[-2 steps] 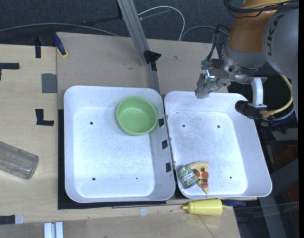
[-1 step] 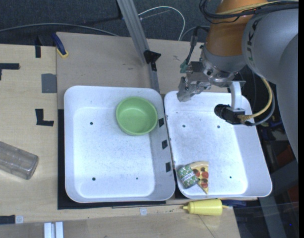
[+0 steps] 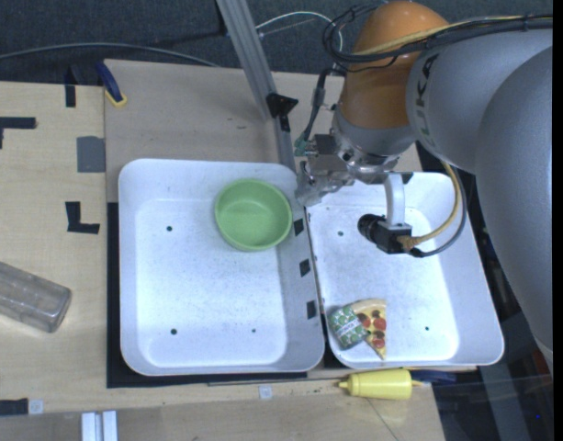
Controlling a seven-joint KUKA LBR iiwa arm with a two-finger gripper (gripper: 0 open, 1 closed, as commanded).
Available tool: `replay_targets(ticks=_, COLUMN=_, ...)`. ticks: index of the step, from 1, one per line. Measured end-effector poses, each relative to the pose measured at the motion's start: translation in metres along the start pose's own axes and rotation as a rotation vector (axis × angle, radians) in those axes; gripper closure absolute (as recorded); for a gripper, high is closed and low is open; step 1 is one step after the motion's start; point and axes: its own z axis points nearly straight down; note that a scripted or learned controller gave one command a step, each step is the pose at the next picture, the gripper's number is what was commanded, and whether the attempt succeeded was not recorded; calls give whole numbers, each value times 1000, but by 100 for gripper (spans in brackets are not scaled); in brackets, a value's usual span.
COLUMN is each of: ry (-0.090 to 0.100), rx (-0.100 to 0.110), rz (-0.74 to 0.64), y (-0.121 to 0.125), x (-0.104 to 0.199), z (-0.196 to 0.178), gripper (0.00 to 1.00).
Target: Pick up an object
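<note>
Overhead, the arm (image 3: pixel 465 108) bends down over the right bin (image 3: pixel 446 338); its hand's (image 3: pixel 318 177) grip is unclear.

A pale tan wooden bench (image 3: pixel 185 122) spans the scene, its surface marked with black tape pieces (image 3: pixel 79 219) near its left edge. Beyond the bench's far edge lies dark grey carpeted floor (image 3: pixel 97 12). Lighting is even and soft.
</note>
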Motion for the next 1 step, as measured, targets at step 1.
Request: replay_targets(ticks=1, ry=-1, rx=-1, rz=1, y=-13, x=42, z=10, gripper=100)
